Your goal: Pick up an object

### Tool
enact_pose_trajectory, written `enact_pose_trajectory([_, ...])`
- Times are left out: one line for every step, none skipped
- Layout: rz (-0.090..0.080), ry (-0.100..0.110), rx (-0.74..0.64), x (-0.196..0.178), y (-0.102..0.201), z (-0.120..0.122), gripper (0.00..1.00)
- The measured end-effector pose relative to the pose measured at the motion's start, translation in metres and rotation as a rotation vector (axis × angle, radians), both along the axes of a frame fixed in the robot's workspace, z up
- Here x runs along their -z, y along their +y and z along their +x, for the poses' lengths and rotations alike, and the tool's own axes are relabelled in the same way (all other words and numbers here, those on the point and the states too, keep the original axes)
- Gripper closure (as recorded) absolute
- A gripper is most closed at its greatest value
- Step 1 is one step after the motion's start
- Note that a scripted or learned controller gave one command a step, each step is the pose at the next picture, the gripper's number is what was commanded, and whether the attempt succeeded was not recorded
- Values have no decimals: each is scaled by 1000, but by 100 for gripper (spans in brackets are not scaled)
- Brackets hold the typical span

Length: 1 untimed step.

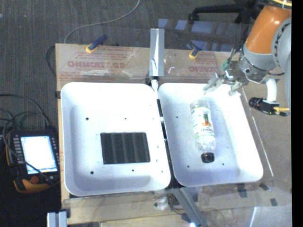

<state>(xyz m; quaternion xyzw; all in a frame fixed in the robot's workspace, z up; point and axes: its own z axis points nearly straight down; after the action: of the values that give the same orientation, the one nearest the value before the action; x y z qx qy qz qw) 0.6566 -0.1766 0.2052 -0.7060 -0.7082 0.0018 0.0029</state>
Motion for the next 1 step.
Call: enact_pose_trajectory([1,-4,-203,110,30,-37,0])
